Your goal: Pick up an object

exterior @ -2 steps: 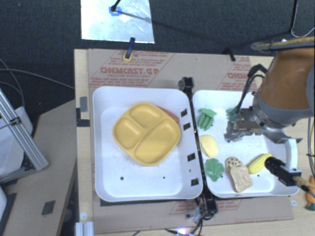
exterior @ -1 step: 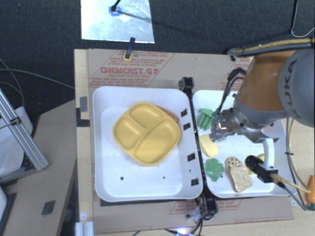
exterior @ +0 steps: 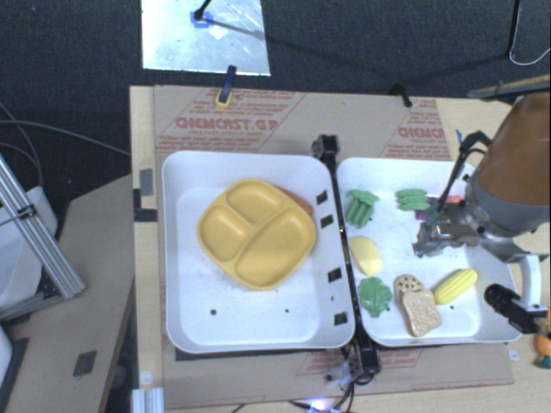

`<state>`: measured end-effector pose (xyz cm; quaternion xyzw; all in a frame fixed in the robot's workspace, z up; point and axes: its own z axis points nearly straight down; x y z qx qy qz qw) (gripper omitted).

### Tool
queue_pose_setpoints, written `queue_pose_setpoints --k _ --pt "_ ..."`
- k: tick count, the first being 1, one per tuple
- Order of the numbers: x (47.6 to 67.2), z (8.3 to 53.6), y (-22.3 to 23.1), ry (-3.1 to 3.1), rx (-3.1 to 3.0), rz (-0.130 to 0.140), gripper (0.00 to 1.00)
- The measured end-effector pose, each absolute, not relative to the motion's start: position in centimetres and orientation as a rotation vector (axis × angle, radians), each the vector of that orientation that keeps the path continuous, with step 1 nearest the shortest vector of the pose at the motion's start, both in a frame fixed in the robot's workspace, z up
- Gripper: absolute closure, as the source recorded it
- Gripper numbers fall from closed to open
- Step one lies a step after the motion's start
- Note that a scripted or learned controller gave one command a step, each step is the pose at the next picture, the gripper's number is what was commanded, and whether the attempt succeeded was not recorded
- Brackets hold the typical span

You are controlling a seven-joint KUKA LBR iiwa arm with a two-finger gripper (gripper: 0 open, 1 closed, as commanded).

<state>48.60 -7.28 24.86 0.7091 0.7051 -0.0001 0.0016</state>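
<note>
While the arm reaches in, your pincer (exterior: pixel 428 246) hangs low over the right bin (exterior: pixel 392 334).
You cannot tell its state; the toy corn cob (exterior: pixel 455 286) lies just beside it, near the bread slice (exterior: pixel 421 311).

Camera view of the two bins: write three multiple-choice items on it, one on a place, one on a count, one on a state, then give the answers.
1. Where does the yellow divided plate lie?
A. left bin
B. right bin
C. on the cardboard

2. How many compartments does the plate have?
A. two
B. three
C. five

3. How does the hand stand?
A. over the left bin
B. low in the right bin, above the corn cob
C. outside both bins

Answers: 1 A, it fills the left bin. 2 B, ridges mark three wells. 3 B, it sits among the toy foods.
</note>
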Motion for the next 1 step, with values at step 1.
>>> queue_pose_setpoints --k 1 --pt "48.61 20.28 -8.59 2.221 2.223 -0.002 1.00"
